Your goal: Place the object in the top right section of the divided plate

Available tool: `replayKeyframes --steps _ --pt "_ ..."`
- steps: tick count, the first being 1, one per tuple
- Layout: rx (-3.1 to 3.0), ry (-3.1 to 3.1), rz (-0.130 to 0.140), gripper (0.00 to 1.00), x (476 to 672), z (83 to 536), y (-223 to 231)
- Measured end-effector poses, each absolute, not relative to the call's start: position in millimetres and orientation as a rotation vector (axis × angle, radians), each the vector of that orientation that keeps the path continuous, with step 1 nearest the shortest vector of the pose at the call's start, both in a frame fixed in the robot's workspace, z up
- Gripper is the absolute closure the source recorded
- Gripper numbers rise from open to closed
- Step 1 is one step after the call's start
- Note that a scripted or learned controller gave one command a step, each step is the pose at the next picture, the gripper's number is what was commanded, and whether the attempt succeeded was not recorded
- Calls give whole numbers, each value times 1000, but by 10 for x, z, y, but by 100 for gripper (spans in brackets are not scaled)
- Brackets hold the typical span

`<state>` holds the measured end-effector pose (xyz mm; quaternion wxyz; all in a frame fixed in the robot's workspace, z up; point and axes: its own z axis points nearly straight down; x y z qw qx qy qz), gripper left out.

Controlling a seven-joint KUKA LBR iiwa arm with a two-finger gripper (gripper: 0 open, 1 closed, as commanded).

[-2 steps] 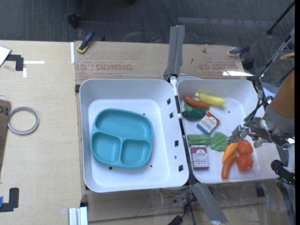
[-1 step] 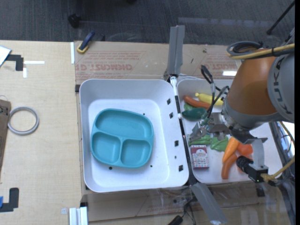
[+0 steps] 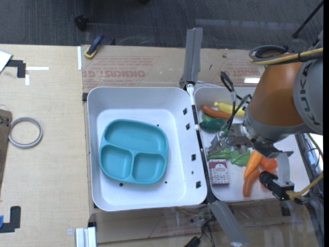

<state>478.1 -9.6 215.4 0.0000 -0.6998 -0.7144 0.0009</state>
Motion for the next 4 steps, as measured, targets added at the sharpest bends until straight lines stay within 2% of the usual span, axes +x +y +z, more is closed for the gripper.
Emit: replayKeyframes --steps 1,2,3,4 --pt "-1958 -2457 3 0 4782 2763 624" --pt "-1792 -2578 6 0 4772 2113 1391" --pt "-1853 -2534 8 0 4984 1168 2190" --pt "-1476 -2774 4 0 5110 1890 1911"
